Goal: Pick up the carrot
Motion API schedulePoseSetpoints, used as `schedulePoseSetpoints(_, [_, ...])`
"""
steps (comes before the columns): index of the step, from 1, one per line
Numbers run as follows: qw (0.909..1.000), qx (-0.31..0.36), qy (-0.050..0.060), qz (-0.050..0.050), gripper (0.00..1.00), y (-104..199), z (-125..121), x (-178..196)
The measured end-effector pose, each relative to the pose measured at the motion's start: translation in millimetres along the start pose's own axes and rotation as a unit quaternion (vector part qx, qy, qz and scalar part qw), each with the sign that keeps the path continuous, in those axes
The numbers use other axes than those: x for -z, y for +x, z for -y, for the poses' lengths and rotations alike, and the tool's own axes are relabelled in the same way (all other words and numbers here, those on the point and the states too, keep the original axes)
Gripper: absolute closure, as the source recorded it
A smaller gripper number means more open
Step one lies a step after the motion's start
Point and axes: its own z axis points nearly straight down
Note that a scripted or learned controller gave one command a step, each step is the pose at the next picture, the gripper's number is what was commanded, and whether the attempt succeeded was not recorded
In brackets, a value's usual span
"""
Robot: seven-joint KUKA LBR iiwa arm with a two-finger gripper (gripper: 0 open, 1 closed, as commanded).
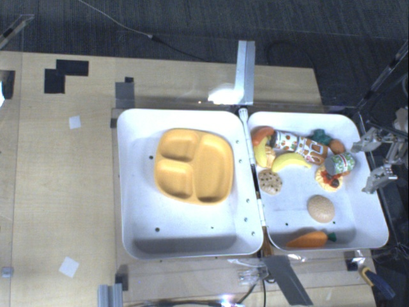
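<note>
Two white bins sit side by side; the left holds a yellow tray; the gripper, fingers spread apart, hangs over the right rim; the carrot lies lengthwise along the near wall, leftward and nearer than the gripper

Gripper at right bin's far-right rim: arm cut off by frame edge. Piled toys at bin's far side overlap; several too small to identify.
</note>
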Motion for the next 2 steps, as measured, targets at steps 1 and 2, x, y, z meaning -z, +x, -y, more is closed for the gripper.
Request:
schedulePoseSetpoints(1, [0.999, -0.044, 0.002, 0.005, 0.0, 26, 0, -178])
schedulePoseSetpoints(2, [0.9892, -0.147, -0.001, 0.0, 0.0, 35, -63, -162])
